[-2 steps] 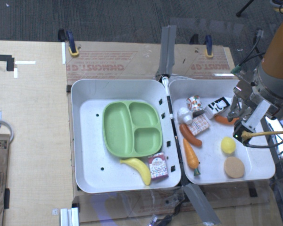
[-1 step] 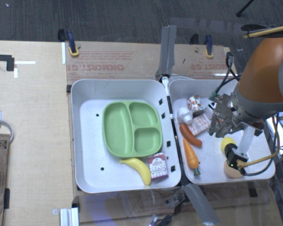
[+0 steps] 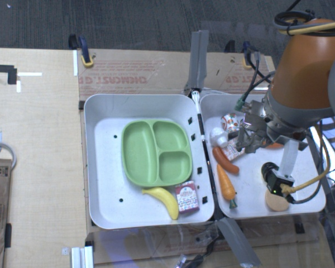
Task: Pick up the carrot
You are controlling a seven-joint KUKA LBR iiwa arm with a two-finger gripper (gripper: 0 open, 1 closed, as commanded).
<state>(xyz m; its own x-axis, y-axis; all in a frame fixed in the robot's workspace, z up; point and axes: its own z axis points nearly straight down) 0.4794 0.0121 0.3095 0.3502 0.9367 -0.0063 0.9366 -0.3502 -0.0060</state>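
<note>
Green plate [image 3: 156,152], banana [image 3: 164,200], sausage [image 3: 225,159].

Two bins sit side by side on the bench. In the left bin [image 3: 97,149] a divided plate [image 3: 156,152] lies in the middle, with a banana [image 3: 164,201] just in front of it and a small carton [image 3: 186,197] touching the banana's right side. In the right bin [image 3: 251,211] the carrot [image 3: 225,184] lies near the left wall, a sausage [image 3: 225,159] just behind it. The gripper [image 3: 247,141] hangs right of the sausage, and a round biscuit [image 3: 277,201] lies toward the front right.
</note>
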